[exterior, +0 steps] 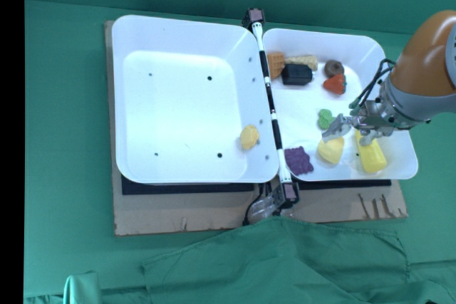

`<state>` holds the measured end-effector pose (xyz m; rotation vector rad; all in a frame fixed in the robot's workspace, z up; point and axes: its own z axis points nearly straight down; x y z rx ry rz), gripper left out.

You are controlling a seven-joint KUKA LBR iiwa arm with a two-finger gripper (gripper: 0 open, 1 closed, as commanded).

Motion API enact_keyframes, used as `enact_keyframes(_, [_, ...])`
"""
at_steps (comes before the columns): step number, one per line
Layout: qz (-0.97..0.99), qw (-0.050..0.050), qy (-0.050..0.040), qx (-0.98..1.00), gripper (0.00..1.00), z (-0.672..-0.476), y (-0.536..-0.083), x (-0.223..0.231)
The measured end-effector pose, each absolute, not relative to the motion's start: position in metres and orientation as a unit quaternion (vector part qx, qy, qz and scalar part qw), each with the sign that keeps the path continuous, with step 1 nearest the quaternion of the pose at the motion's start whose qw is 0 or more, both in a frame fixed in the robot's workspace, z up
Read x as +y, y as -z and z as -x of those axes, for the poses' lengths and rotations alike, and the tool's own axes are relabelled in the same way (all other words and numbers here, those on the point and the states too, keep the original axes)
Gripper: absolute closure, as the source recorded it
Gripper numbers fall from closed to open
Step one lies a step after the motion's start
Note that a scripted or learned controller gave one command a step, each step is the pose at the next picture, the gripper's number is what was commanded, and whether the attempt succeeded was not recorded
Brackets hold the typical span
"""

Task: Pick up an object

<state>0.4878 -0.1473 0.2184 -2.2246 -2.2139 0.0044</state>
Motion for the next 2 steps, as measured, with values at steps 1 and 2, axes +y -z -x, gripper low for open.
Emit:
enact_keyframes(1, [0.709, -0.004, 0.0026, -0.705, 0.00, -0.491, -0.183, -0.149])
enact_keyframes(2, [0.710, -0.013, 0.0054, -0.704, 1.00, -0.494, -0.198, -0.152])
